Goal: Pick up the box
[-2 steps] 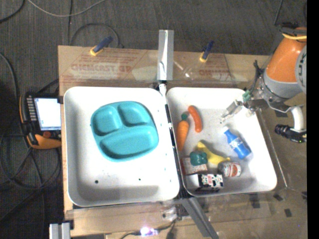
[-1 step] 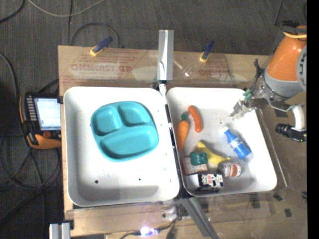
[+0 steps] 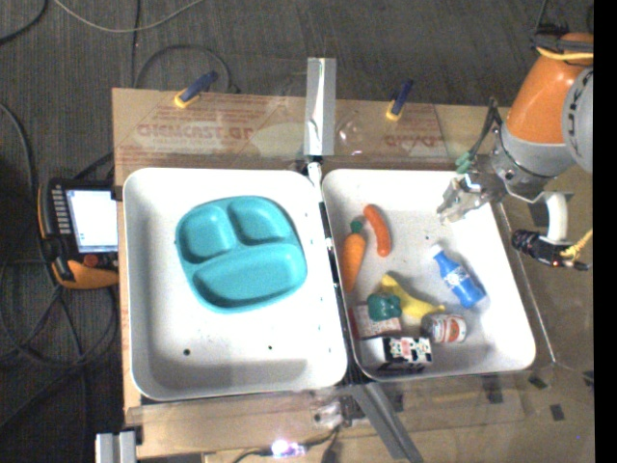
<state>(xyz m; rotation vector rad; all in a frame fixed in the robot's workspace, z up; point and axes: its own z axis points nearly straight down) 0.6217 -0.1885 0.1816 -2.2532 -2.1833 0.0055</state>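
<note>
Claw hung at right bin's upper right, grip state unclear, box untouched at lower centre.

A turquoise three-compartment plastic tray lies in the shallow white left bin; the small black-and-white patterned box sits beside a red-labelled can.

Two bins side by side. Left bin: tray. Right bin: carrot, sausage at left; bottle right; box, can at front; gripper over back right.
</note>
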